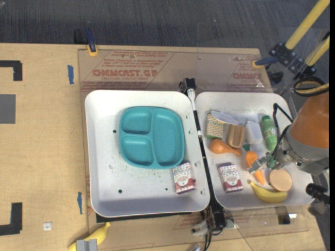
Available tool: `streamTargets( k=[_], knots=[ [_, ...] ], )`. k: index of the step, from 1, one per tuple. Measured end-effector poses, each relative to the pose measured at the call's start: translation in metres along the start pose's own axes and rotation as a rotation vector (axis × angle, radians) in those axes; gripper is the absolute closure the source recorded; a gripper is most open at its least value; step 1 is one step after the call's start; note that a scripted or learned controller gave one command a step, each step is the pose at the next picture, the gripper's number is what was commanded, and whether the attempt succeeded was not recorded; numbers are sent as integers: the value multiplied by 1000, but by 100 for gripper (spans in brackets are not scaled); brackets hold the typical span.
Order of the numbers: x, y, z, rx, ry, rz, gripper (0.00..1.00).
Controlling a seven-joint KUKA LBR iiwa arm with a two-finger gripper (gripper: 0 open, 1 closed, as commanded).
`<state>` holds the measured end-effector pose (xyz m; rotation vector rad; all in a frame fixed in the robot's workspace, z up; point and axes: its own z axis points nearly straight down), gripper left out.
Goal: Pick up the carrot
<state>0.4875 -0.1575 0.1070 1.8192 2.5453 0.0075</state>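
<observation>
Right now my hand (264, 163) sits low in the right bin (251, 99), mostly hidden under my own wrist; can't tell its state. Carrot (252, 159) lies just left of it, partly covered, and I can't tell if they're touching. Counts: two white bins, two small red-and-white cartons, one in the left bin (183, 178) and one in the right (229, 177). One teal divided plate (152, 136), one banana (268, 193), one green bottle (269, 131), one orange fruit (219, 146). Clutter near the bottle is hard to make out.

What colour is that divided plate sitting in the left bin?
The divided plate is plain teal, clearest in the camera view.
</observation>
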Motion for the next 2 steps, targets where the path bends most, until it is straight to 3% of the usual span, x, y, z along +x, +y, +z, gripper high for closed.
streamTargets(
  k=[1,2],
  knots=[
    [34,36,14,-8,-10,373,100],
    [90,186,-81,5,8,536,100]
  ],
)
